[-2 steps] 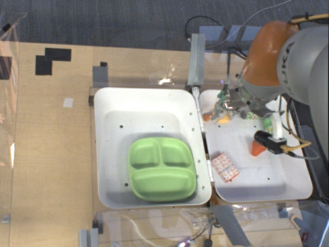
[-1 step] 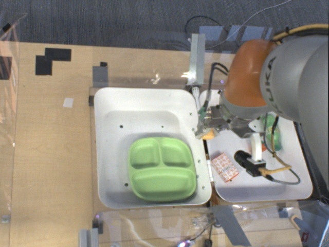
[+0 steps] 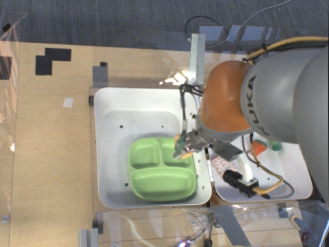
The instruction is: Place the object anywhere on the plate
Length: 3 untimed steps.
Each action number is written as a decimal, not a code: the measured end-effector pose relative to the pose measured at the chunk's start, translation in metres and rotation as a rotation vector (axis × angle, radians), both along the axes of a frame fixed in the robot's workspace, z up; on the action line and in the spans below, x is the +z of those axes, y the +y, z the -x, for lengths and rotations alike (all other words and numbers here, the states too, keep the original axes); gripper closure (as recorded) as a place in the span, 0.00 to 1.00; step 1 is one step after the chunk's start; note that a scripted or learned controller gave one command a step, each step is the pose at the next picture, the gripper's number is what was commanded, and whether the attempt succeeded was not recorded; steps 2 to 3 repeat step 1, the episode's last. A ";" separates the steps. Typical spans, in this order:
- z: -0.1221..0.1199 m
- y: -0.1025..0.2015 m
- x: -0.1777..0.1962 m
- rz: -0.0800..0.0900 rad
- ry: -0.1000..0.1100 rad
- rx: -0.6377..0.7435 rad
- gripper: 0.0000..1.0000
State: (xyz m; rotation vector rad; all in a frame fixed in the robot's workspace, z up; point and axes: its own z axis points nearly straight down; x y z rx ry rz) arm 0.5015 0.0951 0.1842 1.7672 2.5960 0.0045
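Your arm (image 3: 272,94) takes up the right half of the scene, grey casing with the orange band (image 3: 226,99), reaching across both white bins. On the casing you can read part of "KUKA" in dark letters, running vertically beside the band.

Next, the left bin (image 3: 110,138): the green plate (image 3: 162,169) lies toward its near right corner, three compartments, one long one on the near side and two smaller ones behind it. The right bin (image 3: 303,187) carries small items by its far edge, one orange (image 3: 258,148) and one teal (image 3: 276,147), plus a patterned red-and-white piece (image 3: 222,164) near its left wall.

Now the gripper (image 3: 183,147): it hangs right over the plate's far right compartment, at the rim. Something small and yellowish (image 3: 182,149) shows at its tip, but I cannot tell whether the jaws are clamped on it or parted; it's too small and cluttered there.

Your risk, I'd judge: it's so near the plate's right edge that anything let go could clip the rim and roll off into the bin. And if nothing is truly gripped, you're placing air.
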 end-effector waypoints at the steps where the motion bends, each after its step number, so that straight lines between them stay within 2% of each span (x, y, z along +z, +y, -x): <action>1: 0.000 -0.001 0.000 0.000 0.000 -0.001 0.00; 3: 0.000 -0.001 0.000 0.000 0.000 -0.001 0.00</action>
